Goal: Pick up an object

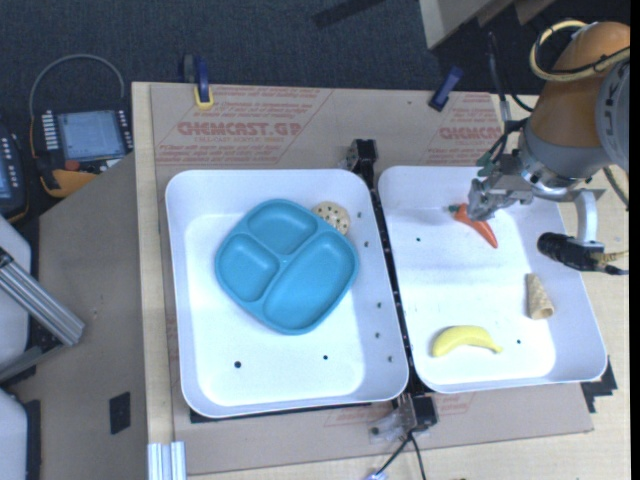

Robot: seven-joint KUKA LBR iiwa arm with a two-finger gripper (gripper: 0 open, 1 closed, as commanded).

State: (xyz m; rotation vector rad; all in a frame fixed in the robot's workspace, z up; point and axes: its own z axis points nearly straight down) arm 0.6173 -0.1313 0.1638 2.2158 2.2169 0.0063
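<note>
An orange carrot (481, 228) is lying in the right bin (440, 268), near its far wall, with its pointed end slanting toward the near right. The hand (487, 205) is sitting right over the carrot's upper end, at or touching it, but whether it is gripping the carrot or standing open cannot be told from this angle. The grey arm with its orange band (580, 68) is reaching in from the right above that bin.

Nearer in the same bin, a yellow banana (464, 341) is lying close to the front wall, and a tan, cone-like piece (540, 296) is resting by the right wall, well apart from the carrot.

In the left bin (200, 348), a blue divided plate (287, 265) is lying in the middle, with a round cookie (332, 215) peeking out at its far right edge, touching it. Both bins are sitting side by side on a brown surface (150, 268).
</note>
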